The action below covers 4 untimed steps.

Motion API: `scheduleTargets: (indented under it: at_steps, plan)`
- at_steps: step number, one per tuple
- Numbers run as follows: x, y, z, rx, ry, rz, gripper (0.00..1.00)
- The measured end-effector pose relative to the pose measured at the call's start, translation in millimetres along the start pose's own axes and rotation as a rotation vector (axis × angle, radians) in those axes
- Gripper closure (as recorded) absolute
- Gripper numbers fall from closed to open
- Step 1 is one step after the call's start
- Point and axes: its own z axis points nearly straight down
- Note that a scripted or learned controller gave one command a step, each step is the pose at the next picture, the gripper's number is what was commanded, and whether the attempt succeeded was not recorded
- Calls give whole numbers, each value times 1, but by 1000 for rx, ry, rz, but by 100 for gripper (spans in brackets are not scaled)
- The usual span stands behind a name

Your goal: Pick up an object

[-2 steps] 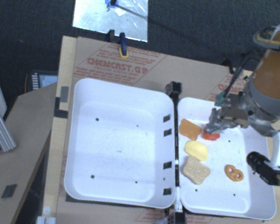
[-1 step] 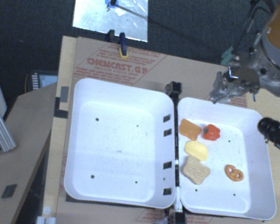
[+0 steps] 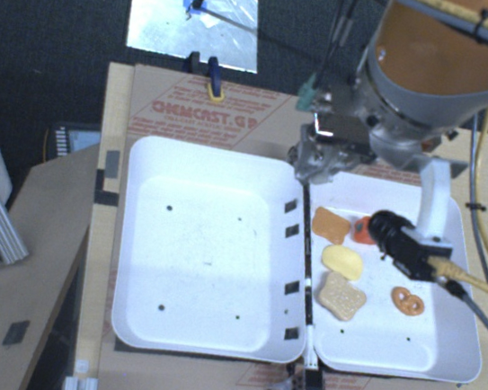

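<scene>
Toast piece, pretzel, right bin

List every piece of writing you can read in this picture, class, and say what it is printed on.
"CHEMCAST G 3", red letters, last characters uncertain: on the cardboard sheet under the two bins.
A fainter red print on the cardboard's near edge: too blurred to read.
</scene>
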Motion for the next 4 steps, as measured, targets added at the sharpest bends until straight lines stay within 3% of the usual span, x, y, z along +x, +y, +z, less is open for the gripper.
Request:
scheduleTargets:
  at_steps: [1,2,3,4]
  plan:
    - [56,63,16,-1,-2,8,100]
    - [53,61,16,3,-3,11,0]
    - [54,61,4,0,-3,7,100]
    - [54,61,5,0,-3,6,0]
